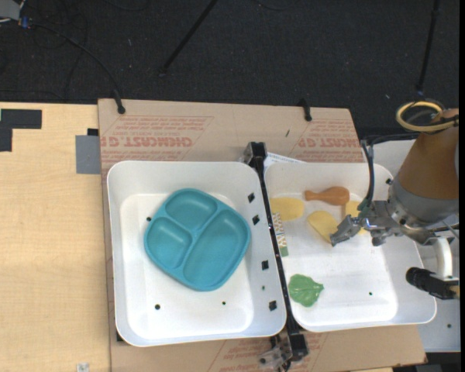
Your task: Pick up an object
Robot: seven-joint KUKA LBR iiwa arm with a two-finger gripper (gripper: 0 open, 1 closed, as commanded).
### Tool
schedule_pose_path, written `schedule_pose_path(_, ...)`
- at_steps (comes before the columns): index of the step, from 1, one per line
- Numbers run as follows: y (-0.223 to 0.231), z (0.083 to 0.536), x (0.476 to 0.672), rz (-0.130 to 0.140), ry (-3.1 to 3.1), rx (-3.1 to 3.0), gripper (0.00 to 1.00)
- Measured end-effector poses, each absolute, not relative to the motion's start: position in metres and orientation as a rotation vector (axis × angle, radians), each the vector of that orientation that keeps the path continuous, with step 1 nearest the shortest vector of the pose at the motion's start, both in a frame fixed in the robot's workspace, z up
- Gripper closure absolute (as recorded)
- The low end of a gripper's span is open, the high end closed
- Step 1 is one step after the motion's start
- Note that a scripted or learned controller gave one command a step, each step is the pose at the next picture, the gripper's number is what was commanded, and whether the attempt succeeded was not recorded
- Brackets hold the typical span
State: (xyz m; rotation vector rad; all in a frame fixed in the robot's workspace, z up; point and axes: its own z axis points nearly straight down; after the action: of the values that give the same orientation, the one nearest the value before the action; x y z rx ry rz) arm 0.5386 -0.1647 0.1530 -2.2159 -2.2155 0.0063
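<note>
Camera view: I find the gripper [359, 229] low over the right bin [372, 304], reaching in from the right edge. Its fingers stand somewhat apart with nothing between them; I judge this an approach, not a hold. The likeliest target, a pale yellow piece [323, 224], lies just beside the left fingertip, possibly touching it. I cannot tell contact for certain.

Nearby lie a second yellow piece [287, 208], a brown drumstick-shaped toy [329, 195] near the bin's far wall, and a green leaf-shaped item [304, 290], well apart towards the near side. The left bin [132, 301] holds a teal divided plate [197, 238]. The crowding of yellow and brown items could, in my judgement, spoil a clean closure.
</note>
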Motion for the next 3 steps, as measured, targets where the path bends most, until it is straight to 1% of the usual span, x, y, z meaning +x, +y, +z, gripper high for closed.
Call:
schedule_pose_path(1, -0.170, 0.092, 0.532, 0.007, -2.215, -2.216, 0.00)
schedule_pose_path(2, -0.172, 0.106, 0.533, 0.004, -2.213, -2.222, 1.00)
schedule_pose_path(3, -0.172, 0.168, 0.530, -0.002, -2.224, -2.222, 1.00)
